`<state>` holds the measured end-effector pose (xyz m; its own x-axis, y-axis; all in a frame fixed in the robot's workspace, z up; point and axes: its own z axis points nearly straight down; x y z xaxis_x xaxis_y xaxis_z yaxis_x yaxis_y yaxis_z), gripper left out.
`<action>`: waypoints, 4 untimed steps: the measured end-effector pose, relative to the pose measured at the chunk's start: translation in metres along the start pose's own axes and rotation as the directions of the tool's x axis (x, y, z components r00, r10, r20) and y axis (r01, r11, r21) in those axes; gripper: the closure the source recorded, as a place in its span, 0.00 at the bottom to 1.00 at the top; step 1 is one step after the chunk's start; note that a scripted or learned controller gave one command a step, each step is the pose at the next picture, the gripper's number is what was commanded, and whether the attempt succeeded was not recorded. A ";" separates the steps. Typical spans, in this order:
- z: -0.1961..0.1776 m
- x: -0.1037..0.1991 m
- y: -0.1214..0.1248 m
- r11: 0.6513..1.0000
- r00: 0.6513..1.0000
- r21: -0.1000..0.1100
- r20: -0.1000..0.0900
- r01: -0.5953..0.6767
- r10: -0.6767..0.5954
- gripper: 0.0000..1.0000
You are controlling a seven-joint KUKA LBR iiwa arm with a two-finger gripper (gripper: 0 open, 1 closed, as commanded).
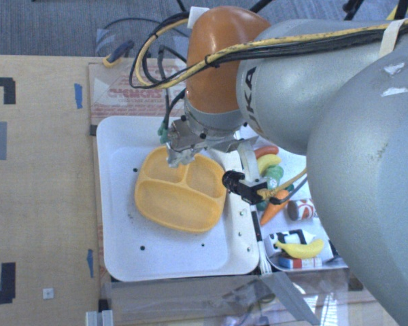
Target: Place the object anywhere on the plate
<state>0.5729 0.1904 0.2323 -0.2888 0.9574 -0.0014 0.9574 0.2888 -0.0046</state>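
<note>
In the camera view, the wooden counter (41, 182) carries two white bins side by side. The yellow plate (180, 197), divided into compartments, lies in the left bin (115, 236), towards that bin's right wall and nearer its far edge than its near one. It sits flat, turned at a slant to the bin's sides.

The grey arm (340, 114) reaches in from the right, and its orange band (221, 60) hangs over the left bin's far right corner. The tool (179, 156) points down at the plate's far rim, just above it or touching it; which of the two cannot be told. Whether the tool is open or closed cannot be told either, since the wrist hides much of it.

The right bin (294, 168) holds a cluster of toy food, partly covered by the arm. An orange carrot (270, 211) lies close to the wall between the bins. A green piece (275, 173) and a yellow piece (268, 161) lie beyond it towards the far edge. A brown-and-white piece (300, 210) sits just right of the carrot. Near the bin's near edge a yellow banana (300, 248) rests against a black-and-white box (290, 238). Which of these is the task's object cannot be told.

Blue tape strips (78, 95) mark the counter beside the left bin.
</note>
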 end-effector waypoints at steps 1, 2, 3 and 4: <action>-0.011 0.035 -0.027 0.999 0.999 0.004 0.000 0.052 -0.052 1.00; -0.004 -0.019 -0.027 0.998 0.998 0.004 -0.001 0.055 -0.055 1.00; 0.022 0.026 -0.033 0.989 0.989 0.003 -0.002 0.145 -0.145 1.00; -0.052 0.000 -0.069 0.999 0.999 0.000 0.000 0.052 -0.052 1.00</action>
<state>0.5066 0.1708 0.2843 -0.3384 0.9410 -0.0014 0.9410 0.3383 -0.0049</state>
